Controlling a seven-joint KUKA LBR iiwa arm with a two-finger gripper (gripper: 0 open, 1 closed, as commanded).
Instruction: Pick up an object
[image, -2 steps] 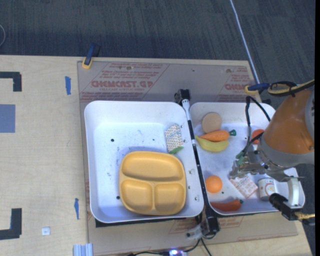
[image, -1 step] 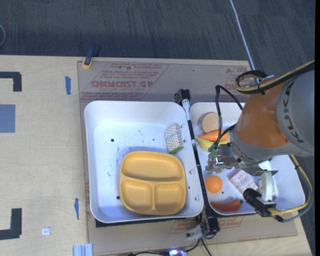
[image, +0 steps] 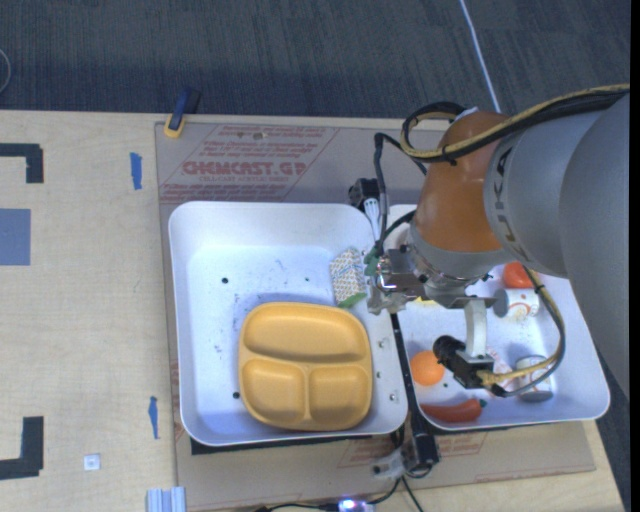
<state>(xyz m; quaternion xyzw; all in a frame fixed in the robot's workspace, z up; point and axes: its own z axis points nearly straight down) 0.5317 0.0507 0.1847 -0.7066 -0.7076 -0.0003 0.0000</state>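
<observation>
My pincer (image: 385, 283) sits low over the divide between the two bins, at the far right corner of the left bin (image: 195, 300), and I cannot tell from here how it stands, since the wrist hides most of it. Just beside it, against that bin's right wall, lies a small patterned packet (image: 347, 272) with a bit of green at its near edge; whether the pincer touches it I can't make out. A yellow sectioned tray (image: 305, 365) fills the near half of the left bin. In the right bin (image: 585, 395) I see an orange ball (image: 428, 370) near the dividing wall, a red sausage-shaped piece (image: 455, 410) at the near edge, and a white and orange item (image: 517, 290) partly under the arm (image: 520, 180). The tabletop (image: 80, 330) to the left is pale wood with blue tape marks.
</observation>
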